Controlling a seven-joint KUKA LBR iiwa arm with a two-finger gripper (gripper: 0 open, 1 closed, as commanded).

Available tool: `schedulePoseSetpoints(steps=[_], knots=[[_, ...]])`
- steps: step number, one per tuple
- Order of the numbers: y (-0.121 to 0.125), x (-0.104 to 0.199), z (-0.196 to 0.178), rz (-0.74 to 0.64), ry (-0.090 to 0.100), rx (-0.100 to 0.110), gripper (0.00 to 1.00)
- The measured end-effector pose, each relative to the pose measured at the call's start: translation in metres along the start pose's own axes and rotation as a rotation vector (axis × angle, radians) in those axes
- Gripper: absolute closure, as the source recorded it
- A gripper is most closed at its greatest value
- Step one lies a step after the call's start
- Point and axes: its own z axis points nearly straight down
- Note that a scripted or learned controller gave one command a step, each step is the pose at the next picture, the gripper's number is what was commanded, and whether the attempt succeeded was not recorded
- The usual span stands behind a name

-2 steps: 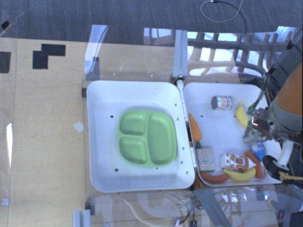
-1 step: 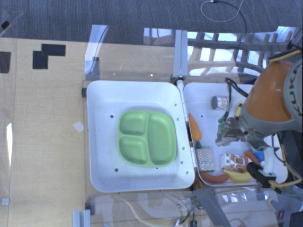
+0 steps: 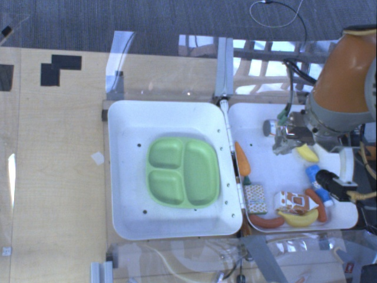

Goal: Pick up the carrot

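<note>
The carrot (image 3: 242, 160) is seen against the right bin's (image 3: 259, 114) left wall; the hand's (image 3: 287, 135) state cannot be told.

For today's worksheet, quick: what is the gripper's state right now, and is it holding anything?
Gripper: state cannot be told; it hangs over the right bin, apart from the carrot.

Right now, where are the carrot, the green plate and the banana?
carrot (image 3: 242, 160), camera view, middle of its orange body by the right bin's left wall.
green plate (image 3: 184, 171), camera view, the ridge between its compartments.
banana (image 3: 298, 218), camera view, middle of its curved yellow body.
</note>
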Motion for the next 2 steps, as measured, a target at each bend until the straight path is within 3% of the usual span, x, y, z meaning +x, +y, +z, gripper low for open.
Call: schedulePoseSetpoints(steps=[1,2], knots=[[-0.03,-0.063,-0.026,-0.151,-0.002,-0.002,1.0],[-0.031,-0.074,0.061,-0.501,0.001,0.002,1.0]])
